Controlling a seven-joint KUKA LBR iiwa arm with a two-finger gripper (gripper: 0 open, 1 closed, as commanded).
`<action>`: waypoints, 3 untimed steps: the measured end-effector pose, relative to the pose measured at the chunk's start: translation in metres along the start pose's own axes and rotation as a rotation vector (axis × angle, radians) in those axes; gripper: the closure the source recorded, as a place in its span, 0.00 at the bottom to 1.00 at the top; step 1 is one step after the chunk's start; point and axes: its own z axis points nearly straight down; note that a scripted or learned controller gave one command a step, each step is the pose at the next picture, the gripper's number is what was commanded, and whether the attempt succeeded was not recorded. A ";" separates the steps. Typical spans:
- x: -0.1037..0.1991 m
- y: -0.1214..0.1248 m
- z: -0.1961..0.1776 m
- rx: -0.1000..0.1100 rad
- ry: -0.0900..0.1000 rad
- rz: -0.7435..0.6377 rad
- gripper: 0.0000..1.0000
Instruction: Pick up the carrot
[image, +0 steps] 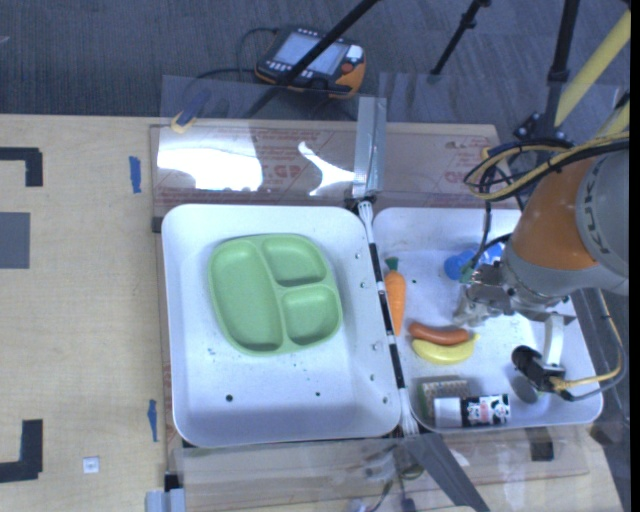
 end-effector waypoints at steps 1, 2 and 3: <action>0.016 -0.071 0.009 0.000 0.002 -0.115 1.00; 0.018 -0.073 -0.095 0.009 0.001 -0.233 1.00; 0.042 -0.076 -0.101 0.009 0.000 -0.084 1.00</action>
